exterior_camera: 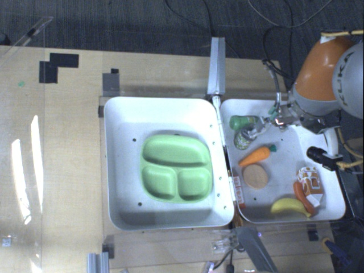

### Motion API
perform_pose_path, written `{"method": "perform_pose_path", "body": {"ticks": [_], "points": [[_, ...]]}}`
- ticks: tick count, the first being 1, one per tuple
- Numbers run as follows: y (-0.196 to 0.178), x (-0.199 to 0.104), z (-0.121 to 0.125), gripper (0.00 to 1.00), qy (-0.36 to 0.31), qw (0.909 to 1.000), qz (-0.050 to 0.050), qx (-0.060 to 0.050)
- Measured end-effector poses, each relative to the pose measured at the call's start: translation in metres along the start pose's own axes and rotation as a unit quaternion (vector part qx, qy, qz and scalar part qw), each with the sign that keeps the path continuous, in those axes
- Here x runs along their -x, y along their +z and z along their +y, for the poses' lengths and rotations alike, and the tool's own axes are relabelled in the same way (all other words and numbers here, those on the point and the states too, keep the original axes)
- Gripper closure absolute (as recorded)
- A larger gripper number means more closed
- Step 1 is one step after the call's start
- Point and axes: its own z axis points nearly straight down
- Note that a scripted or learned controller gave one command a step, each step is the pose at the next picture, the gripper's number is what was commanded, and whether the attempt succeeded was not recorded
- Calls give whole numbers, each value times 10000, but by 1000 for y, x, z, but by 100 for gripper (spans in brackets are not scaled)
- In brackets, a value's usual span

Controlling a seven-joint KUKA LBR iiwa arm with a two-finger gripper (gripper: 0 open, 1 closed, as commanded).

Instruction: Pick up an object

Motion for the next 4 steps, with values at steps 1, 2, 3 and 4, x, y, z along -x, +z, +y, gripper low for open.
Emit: {"method": "perform_pose_path", "body": {"ticks": [1, 2, 3, 4], "points": [[7, -6, -6, 0, -266, 9996, -27, 73], [-4, -7, -3, 100, -281, 9996, -23, 98], [-4, -7, -3, 0, -280, 9996, -23, 96], [-43, -35, 21, 0, -420, 9991, 26, -71]]}}
